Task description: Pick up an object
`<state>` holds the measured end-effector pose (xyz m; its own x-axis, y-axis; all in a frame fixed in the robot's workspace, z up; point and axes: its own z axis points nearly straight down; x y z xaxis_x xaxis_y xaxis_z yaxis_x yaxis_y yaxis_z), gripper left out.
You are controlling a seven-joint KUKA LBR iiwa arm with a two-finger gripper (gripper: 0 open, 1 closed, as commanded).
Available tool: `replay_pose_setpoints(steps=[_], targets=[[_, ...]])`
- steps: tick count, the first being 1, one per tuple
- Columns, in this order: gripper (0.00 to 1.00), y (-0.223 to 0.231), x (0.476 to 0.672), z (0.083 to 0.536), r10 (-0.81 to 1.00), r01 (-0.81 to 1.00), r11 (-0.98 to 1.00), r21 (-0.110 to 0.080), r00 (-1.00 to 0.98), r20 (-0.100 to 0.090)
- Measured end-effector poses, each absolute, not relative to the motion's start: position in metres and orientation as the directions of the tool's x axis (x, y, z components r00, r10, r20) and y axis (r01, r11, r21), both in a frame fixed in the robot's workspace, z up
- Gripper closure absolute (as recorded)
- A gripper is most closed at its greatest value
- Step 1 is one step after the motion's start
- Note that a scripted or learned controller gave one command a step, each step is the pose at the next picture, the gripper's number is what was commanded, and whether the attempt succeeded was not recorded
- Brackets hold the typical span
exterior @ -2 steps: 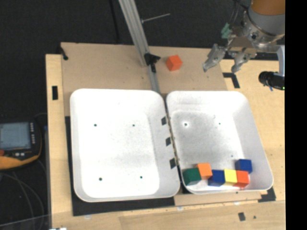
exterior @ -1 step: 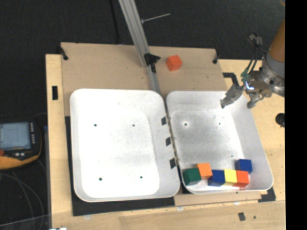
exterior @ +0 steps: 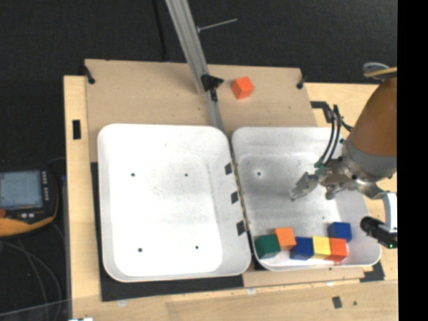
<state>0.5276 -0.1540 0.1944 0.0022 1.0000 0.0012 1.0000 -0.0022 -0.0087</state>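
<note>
Several small blocks lie along the near edge of the right bin (exterior: 267,152): a green block (exterior: 267,245), an orange block (exterior: 285,237), a blue block (exterior: 301,248), a yellow block (exterior: 322,246), a red-orange block (exterior: 339,249) and another blue block (exterior: 340,230). My gripper (exterior: 315,190) hangs over the middle right of that bin, above and behind the row of blocks. Its fingers stand apart, open, with nothing between them. One more orange block (exterior: 242,87) rests on the brown board behind the bins.
The left bin (exterior: 160,199) lies beside the right one, with a row of clips along the shared edge. A slanted metal rail (exterior: 190,39) rises from the board behind the bins. A handheld screen device (exterior: 23,192) sits off the bench at the left.
</note>
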Motion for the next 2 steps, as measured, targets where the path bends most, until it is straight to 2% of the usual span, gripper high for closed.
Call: replay_pose_setpoints(steps=[1, 2], targets=[[0.0, -0.201, 0.554, 0.096, 1.0, 1.0, -0.003, 0.004, 0.003, -0.003], [0.0, -0.122, 0.576, 0.098, 1.0, 1.0, 0.009, 0.005, -0.009, 0.001]])
